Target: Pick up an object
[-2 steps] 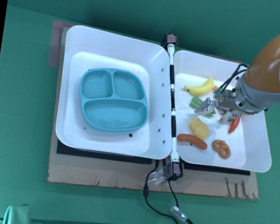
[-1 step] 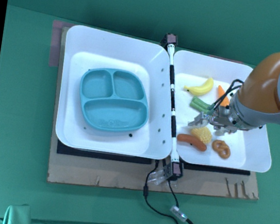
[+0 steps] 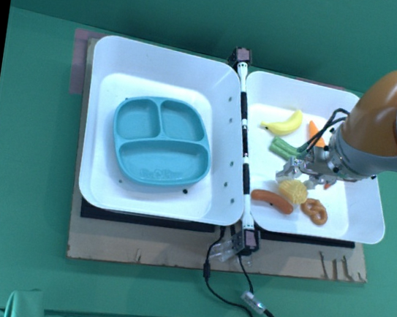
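Overhead slanted view of the bench, with two shallow white bins set side by side on a brown board over green cloth. The left bin (image 3: 110,60) contains a teal divided plate (image 3: 161,142) lying flat near its middle, with bare white floor on all four sides between the plate and the bin walls. A black-and-white divider rail (image 3: 243,142) runs along the seam between the bins. The right bin (image 3: 363,216) holds the loose items, clustered in its left and central part: a yellow banana (image 3: 284,122) near the far wall, an orange carrot (image 3: 314,133) beside it, a green piece (image 3: 284,149) just below the banana, a yellow crinkled piece (image 3: 293,191), a brown sausage (image 3: 272,200) near the rail, and a pretzel (image 3: 315,211) close to the near wall. The bin's right-hand floor is bare. The arm (image 3: 389,120) enters from the right, crossing above the right bin's far right portion. The gripper (image 3: 307,172) sits low among the cluster, directly above the yellow crinkled piece and beside the green piece. How far its fingers are parted, and whether they touch or grasp anything, cannot be told here. A black cable (image 3: 237,293) trails off the board's near edge.
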Robot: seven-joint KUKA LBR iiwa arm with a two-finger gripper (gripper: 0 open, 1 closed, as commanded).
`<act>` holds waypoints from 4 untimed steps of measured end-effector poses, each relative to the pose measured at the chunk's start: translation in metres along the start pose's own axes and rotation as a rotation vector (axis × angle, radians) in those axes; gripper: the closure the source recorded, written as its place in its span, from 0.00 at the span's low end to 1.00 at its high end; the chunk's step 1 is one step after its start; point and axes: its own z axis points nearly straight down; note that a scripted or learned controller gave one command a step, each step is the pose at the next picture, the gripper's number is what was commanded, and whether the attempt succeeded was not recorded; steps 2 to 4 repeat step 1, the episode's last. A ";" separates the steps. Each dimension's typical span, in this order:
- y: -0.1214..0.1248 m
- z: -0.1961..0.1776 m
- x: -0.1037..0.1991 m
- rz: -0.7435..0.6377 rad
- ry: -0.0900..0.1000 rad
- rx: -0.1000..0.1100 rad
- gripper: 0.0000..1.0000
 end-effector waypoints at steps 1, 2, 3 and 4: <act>0.021 -0.098 -0.022 -0.004 0.006 0.026 1.00; 0.021 -0.098 -0.022 -0.004 0.006 0.026 1.00; 0.021 -0.098 -0.022 -0.004 0.006 0.026 1.00; 0.021 -0.098 -0.022 -0.004 0.006 0.026 1.00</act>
